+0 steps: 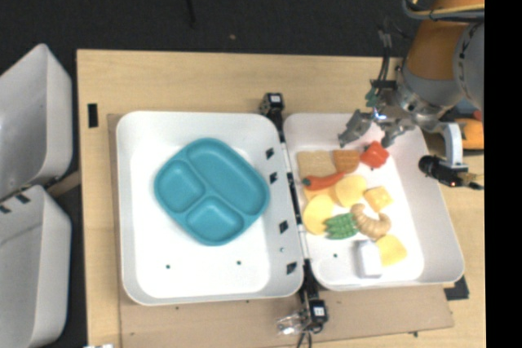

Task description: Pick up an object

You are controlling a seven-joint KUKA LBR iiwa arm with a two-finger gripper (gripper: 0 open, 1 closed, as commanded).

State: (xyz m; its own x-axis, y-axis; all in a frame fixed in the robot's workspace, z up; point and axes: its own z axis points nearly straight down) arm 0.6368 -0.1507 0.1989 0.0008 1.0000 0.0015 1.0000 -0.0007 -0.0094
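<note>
Lying in the right bin (pixel 432 257), the toy food makes a loose heap: a red pepper (pixel 375 155), a slice of bread (pixel 313 165), an orange carrot (pixel 321 182), yellow pieces (pixel 351 191), a green pod (pixel 341 226), a tan curved piece (pixel 371 222) and a white block (pixel 368 260). Above the far end of that heap hangs the gripper (pixel 372 129), fingers spread wide with nothing between them, just beside the red pepper. The left bin (pixel 139 257) carries a blue divided plate (pixel 211 190). Both bins rest on the wooden counter (pixel 98 175).
</note>
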